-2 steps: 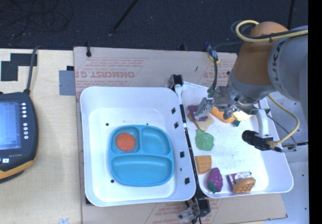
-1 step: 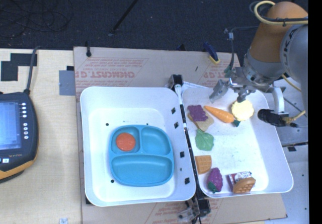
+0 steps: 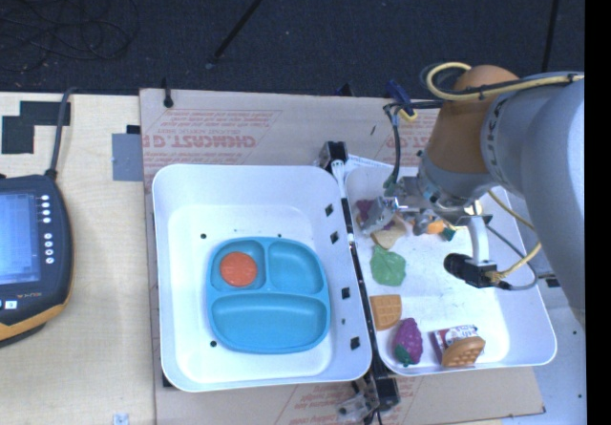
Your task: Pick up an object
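My gripper [image 3: 406, 211] is down in the far part of the right bin [image 3: 535, 318], the grey arm with its orange band [image 3: 468, 132] reaching in from the right. Just below it lies a beige piece [image 3: 387, 238], and a small orange item [image 3: 436, 226] sits to its right. A dark reddish object [image 3: 366, 213] lies to its left by the bin wall. Nearer the front are a green lump [image 3: 388, 267], an orange cracker [image 3: 385, 309], a purple grape bunch [image 3: 408, 340] and a waffle on a small packet [image 3: 461, 349].
The left bin [image 3: 181, 223] holds a blue divided tray [image 3: 277, 304] with an orange round piece [image 3: 239, 268] in its upper left compartment. A black clip with cable [image 3: 470, 269] hangs off the arm over the right bin. A tablet-like pendant [image 3: 24, 246] lies at far left.
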